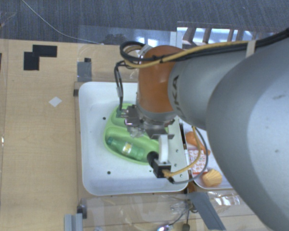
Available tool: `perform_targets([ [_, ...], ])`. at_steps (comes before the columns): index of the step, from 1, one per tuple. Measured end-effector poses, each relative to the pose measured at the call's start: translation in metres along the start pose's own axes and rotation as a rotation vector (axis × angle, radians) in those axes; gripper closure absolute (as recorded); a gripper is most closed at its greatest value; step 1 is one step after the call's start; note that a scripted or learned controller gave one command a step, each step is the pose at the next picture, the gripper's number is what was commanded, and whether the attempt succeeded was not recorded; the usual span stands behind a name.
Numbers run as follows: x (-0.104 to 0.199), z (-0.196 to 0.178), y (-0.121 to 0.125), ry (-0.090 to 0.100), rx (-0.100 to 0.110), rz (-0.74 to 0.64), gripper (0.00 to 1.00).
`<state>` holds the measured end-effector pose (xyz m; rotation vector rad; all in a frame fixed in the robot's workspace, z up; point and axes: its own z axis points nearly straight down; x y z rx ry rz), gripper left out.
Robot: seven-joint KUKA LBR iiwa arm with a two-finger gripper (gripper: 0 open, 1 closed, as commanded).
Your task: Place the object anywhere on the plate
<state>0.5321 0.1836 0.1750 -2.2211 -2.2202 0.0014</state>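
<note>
A bright green plate (114,134) lies in the left white bin (94,129), toward its right half. On the plate lies a green bottle with a pale label (127,149), on its side. The arm's orange band and wrist (156,93) hang right over the plate and hide its right part. My gripper is under the wrist, near the plate's upper right edge (135,124), and the wrist body hides its fingers.
The right bin (202,179) is mostly covered by the grey arm; an orange round object (211,178) and another orange item (192,141) peek out there. A black cable loops above the wrist. Bare wooden bench lies to the left.
</note>
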Motion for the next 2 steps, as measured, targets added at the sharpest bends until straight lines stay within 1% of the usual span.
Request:
perform_targets([
  [1, -0.0545, 0.0259, -0.0423, 0.0, -0.001, -0.001, 1.0],
  [2, -0.0544, 0.0258, -0.0422, 0.001, -0.001, 0.0, 0.0],
])
